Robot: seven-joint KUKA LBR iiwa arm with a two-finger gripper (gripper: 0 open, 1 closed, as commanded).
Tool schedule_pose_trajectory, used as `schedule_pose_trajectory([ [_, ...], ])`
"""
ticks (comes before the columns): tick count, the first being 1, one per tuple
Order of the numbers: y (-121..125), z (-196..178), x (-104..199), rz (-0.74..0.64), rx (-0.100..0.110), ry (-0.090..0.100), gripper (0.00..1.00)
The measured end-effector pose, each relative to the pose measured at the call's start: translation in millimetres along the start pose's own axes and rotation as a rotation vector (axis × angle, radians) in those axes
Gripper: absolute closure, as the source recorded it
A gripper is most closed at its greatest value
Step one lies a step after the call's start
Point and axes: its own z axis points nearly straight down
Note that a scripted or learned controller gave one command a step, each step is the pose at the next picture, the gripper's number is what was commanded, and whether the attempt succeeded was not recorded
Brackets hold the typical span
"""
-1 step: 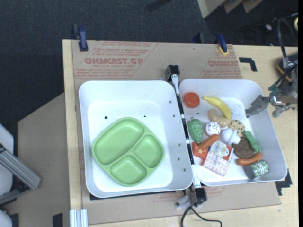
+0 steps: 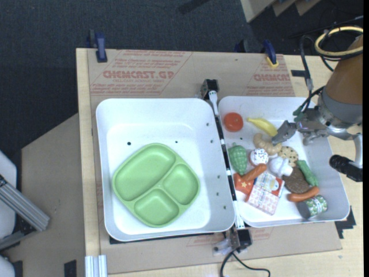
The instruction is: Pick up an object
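Camera view looks down on a surface [image 2: 144, 68] bearing two white bins side by side. The left bin [image 2: 115, 120] holds a green divided plate [image 2: 155, 184], lying toward its 7 o'clock corner. The right bin [image 2: 340, 203] holds a heap of toy foods: a red tomato [image 2: 233, 121] at about 10 o'clock, a yellow banana [image 2: 262, 125] just beside it toward 3 o'clock, a green leafy vegetable [image 2: 237, 158] against the bin's 9 o'clock wall, a carrot [image 2: 251, 173] below that, a printed packet [image 2: 264, 192] near 6 o'clock, a chocolate-chip cookie [image 2: 287, 153] in the middle, a brown patty [image 2: 296, 184], a sausage [image 2: 302, 195] and a small green can [image 2: 316, 206] toward 5 o'clock. The grey arm [image 2: 346, 105] with its orange band reaches in from 3 o'clock, and the pincer [image 2: 283, 133] hovers over the heap at about 1 o'clock in the right bin, between the banana and the cookie. Whether its tips are spread or closed cannot be told, and nothing is seen gripped in it
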Motion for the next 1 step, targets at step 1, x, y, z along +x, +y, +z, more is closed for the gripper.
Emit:
schedule_pose_trajectory([
  [1, 28.6, 89.3, 22.2, 0.000, -0.004, -0.002, 0.00],
])
